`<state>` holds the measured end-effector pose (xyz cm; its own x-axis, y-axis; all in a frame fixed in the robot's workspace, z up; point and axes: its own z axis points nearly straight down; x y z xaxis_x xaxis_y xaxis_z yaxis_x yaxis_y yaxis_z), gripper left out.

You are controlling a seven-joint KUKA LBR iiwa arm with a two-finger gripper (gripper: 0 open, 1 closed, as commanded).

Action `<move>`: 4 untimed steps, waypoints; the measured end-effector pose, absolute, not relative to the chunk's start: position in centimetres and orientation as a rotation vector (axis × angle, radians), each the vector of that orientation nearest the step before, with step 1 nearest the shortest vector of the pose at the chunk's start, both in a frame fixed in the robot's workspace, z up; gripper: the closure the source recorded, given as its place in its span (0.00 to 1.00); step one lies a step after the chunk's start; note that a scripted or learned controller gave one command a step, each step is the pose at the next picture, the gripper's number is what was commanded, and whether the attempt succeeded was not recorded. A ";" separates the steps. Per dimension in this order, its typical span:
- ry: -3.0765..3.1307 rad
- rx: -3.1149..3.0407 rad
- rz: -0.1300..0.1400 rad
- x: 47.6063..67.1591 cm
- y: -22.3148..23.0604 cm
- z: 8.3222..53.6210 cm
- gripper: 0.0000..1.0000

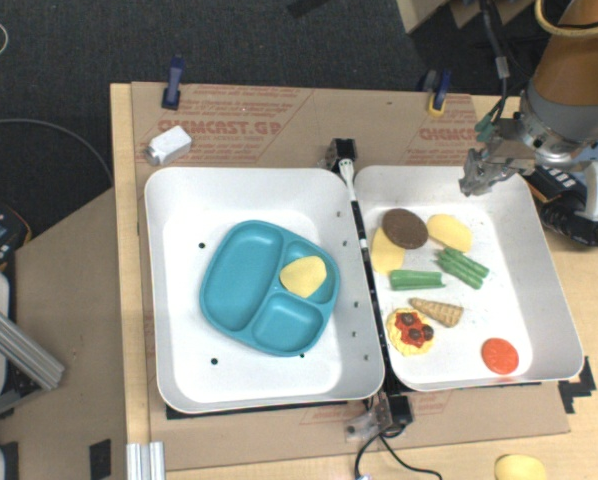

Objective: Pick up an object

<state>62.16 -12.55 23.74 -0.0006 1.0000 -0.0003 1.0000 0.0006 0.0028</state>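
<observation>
The right bin (539, 298) holds toy food: a brown cookie (405, 228), a yellow piece (449, 232), a pale yellow piece (385, 253), two green bean pieces (463, 267) (416, 280), a cone (439, 313), a small pizza (412, 332) and a red disc (499, 355). My gripper (477, 180) hangs above the far right part of this bin, beyond the yellow piece, and I see nothing between its fingers. In the left bin (179, 268) lies a blue divided plate (266, 286) with a yellow piece (304, 275) in one compartment.
A black clamp (344, 154) sits at the far end of the seam between the bins. Blue clips (172, 83) (438, 90) hold the cardboard at the back. A white block (169, 145) lies behind the left bin. A yellow object (519, 467) rests near the bench's front right.
</observation>
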 end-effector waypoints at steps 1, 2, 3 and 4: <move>2.222 2.235 -0.014 61.2 -18.4 11.9 1.00; 2.203 2.214 0.008 57.0 -22.4 28.3 1.00; 2.218 2.215 0.007 49.4 -18.5 34.8 1.00; 2.224 2.220 0.001 47.9 -16.7 35.1 1.00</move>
